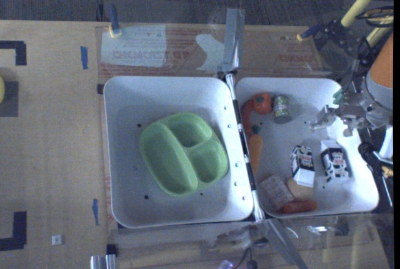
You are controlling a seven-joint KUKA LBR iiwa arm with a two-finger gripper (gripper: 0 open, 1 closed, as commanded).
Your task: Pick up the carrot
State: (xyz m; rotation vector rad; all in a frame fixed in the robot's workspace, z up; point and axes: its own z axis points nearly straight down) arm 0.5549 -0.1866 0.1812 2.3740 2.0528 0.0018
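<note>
- Camera view, right white plastic bin point(365, 199): the long orange carrot point(255, 152) lies lengthwise against the bin's left wall, narrow end toward the bottom edge of the picture.
- Just above the carrot's top end sit a small dark green piece point(255, 130), a curved red pepper-like item point(247, 112) and a round orange-red tomato-like item point(263, 102); the three crowd the upper left corner.
- A small greenish tin can point(282, 109) stands just right of the tomato-like item.
- Below the carrot's tip: a brownish wrapped block point(274, 189), a tan bread-like slice point(300, 189) and a red sausage point(298, 206) along the lower wall.
- Two small black-and-white cartons point(304, 161) point(335, 162) stand mid-bin, well right of the carrot.
- Metal two-finger gripper point(326, 117) hangs over the bin's upper right part, well apart from the carrot; nothing sits between its fingers. Cannot tell how wide they stand.
- Bare bin floor lies between carrot and cartons.
- Left white bin point(119, 99) holds a green divided plate point(183, 152).
</note>
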